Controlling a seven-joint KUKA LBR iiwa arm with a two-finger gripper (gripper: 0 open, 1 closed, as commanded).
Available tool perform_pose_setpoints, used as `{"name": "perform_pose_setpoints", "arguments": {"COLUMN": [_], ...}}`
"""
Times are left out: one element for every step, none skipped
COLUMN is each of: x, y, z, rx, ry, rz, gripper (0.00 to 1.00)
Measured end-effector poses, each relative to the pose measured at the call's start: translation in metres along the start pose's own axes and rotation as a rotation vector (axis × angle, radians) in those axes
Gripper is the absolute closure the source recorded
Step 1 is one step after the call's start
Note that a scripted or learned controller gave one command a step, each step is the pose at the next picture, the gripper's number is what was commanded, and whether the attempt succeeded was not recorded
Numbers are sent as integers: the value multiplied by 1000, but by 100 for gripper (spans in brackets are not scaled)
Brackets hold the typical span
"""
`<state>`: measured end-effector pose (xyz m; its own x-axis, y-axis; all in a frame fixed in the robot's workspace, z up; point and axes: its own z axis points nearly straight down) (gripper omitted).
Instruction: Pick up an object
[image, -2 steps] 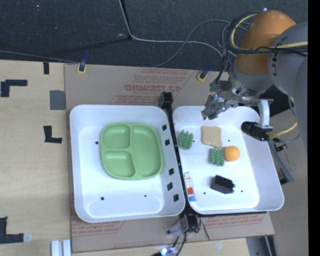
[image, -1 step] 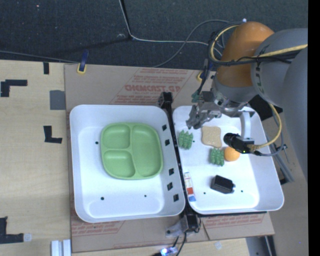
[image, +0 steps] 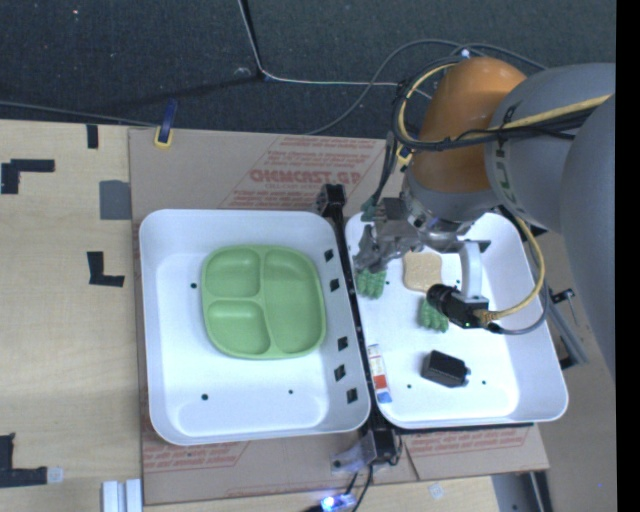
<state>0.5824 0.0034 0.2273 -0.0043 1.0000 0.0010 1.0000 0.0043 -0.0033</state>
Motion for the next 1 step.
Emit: {"name": "perform_pose_setpoints", "arguments": {"x": [50], "y": [-24], "z": [12], "rx": [1], "ry": [-1], "rz": [-1], "gripper": [100]}}
